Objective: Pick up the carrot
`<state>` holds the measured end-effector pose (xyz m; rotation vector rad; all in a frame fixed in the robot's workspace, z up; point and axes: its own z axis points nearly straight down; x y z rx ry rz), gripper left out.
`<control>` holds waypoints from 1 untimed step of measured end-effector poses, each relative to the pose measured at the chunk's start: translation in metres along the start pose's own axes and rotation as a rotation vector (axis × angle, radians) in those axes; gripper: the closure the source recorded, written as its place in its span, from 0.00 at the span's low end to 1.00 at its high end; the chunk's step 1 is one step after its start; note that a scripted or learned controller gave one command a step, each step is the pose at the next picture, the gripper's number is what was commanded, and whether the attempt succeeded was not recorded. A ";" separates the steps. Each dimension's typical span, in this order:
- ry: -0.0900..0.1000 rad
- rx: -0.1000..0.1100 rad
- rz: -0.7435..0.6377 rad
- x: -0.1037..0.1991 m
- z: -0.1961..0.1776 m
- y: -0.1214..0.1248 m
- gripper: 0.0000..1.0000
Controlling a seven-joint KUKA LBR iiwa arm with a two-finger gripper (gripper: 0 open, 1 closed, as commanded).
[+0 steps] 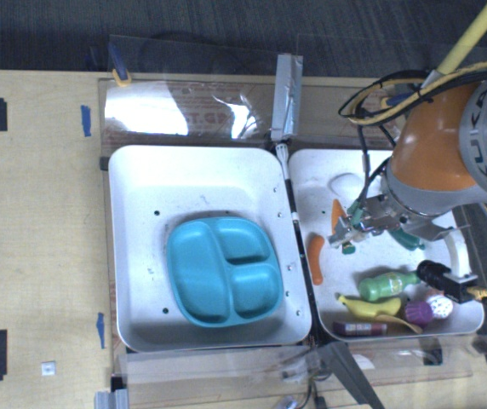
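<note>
The carrot [315, 258] is a small orange stick lying along the left wall of the right bin [312, 177], pointing toward the front. My gripper [347, 233] hangs over the middle of that bin, just right of and slightly behind the carrot, apart from it. A second short orange piece [337, 212] lies just behind the gripper's tip, close to it.
At the front of the right bin lie a green bottle [388, 284], a yellow banana [368, 307], a purple piece [420, 314], a spotted white ball [440, 307] and a dark red stick [359, 329]. A teal item [408, 239] sits under the wrist. The left bin [133, 228] holds a blue divided plate [225, 269].
</note>
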<state>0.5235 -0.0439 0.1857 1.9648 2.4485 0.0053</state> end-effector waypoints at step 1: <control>0.001 0.006 -0.089 -0.015 0.001 -0.025 1.00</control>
